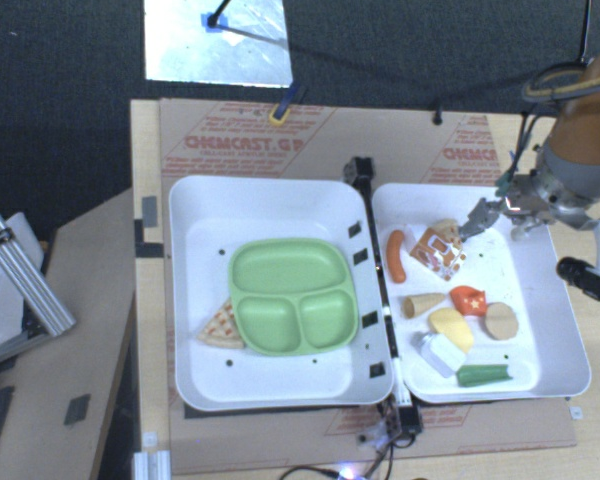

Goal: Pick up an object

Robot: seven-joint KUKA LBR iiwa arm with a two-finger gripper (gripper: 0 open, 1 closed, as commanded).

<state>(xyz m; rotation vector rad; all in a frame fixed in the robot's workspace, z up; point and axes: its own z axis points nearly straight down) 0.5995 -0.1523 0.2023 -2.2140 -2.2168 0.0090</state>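
Partly cropped: arm (pixel 580 138) at right edge | pincer (pixel 477 220) tips blurred over carton (pixel 438 251)

Bin holding objects: right white bin (pixel 570 368), all loose items sitting on its floor.
Hot dog (pixel 396 256): orange-red, lying lengthwise near the bin's left wall.
Carton (pixel 438 250): orange-and-white patterned box, lying tilted just right of the hot dog.
Cone (pixel 422 304): tan, lying on its side, tip pointing left.
Tomato piece (pixel 468 299): red, sitting just right of the cone.
Yellow piece (pixel 451 329): lying below the tomato piece.
Brown disc (pixel 501 321): lying flat, beside the yellow piece.
White block (pixel 439 353): resting against the yellow piece.
Green stick (pixel 483 374): lying flat near the front wall.
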